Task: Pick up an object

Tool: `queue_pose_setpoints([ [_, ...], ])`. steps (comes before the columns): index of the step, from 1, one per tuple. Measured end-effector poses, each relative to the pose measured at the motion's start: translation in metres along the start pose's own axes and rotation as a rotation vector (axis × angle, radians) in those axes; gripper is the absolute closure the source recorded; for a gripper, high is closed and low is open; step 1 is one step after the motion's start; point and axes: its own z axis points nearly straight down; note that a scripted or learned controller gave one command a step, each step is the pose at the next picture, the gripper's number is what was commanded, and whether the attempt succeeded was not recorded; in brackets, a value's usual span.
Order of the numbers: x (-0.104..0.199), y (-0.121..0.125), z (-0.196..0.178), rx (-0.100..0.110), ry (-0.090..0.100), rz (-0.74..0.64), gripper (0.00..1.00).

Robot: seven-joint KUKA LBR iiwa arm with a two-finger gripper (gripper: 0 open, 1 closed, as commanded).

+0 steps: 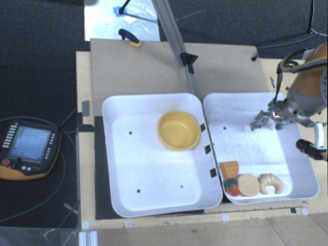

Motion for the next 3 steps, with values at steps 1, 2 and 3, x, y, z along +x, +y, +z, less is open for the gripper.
queue_pose_setpoints([
  [1,0.0,0.0,0.019,-0.003,-0.001,-0.001,0.0],
  [2,0.0,0.001,0.007,-0.006,-0.002,-0.002,1.0],
  [3,0.009,0.001,-0.041,-0.008,-0.002,-0.002,1.0],
])
